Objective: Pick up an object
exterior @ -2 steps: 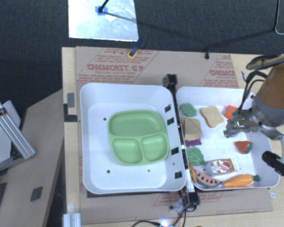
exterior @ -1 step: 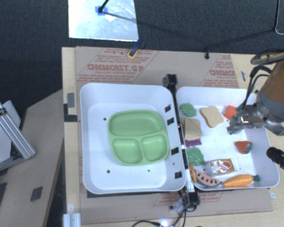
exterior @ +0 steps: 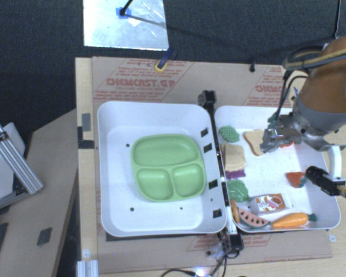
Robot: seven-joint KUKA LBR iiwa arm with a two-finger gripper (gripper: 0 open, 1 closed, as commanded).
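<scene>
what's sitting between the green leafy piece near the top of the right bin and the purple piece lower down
A slice of toast lies between the green leafy piece and the purple piece, seen in the camera view.

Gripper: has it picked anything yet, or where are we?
Nothing looks picked yet. The gripper sits low in the right bin, over the tan piece; I can't tell if it grips anything. The carrot, sandwich and other toy food lie in the bin. Grasp and lift remain.

Robotics lab: bench (exterior: 57,149) bearing two white bins (exterior: 112,154), toy food (exterior: 291,220), aluminium framing (exterior: 11,160) standing alongside.
</scene>
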